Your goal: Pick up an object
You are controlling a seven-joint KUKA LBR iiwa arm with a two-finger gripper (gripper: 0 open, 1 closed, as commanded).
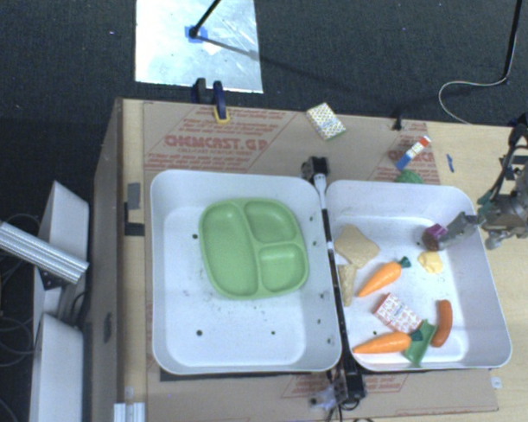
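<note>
Since your hand (454, 228) sits low by the purple block (434, 233) in the right bin (490, 296), that's probably the target; can't tell its grip.

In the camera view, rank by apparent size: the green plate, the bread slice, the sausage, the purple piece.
Largest to smallest:
1. Green plate
2. Bread slice
3. Sausage
4. Purple piece

The gaps look clear; all lie at similar depth in the bins.

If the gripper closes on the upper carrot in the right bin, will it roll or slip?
The upper carrot looks round and tapered, so it may roll when nudged. Its smooth, plastic-looking skin could slip from a pinch. It lies apart from the sandwich slice, leaving approach room.
</note>
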